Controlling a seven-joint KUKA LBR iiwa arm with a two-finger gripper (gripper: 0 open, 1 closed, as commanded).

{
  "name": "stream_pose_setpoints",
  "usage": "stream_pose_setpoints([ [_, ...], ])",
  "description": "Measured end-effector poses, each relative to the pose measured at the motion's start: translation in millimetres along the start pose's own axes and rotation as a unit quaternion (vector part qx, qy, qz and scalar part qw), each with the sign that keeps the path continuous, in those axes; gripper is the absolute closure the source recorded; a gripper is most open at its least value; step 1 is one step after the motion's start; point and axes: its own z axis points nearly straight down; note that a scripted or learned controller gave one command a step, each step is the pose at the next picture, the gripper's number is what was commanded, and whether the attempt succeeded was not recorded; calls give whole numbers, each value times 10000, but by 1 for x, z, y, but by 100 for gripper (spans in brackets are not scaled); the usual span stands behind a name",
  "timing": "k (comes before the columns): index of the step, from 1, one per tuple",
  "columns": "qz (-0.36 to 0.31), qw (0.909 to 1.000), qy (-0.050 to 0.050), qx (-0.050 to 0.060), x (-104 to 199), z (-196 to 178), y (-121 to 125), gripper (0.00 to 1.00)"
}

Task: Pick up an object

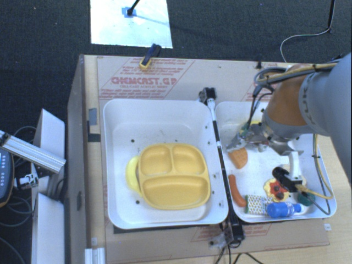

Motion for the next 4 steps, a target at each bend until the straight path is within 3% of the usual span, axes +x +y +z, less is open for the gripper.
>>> stream_pose_setpoints([
  [3, -6, 10000, 5, 22, 3, 1, 4, 0],
  [4, -10, 10000, -4, 89, -22, -43, 38, 0],
])
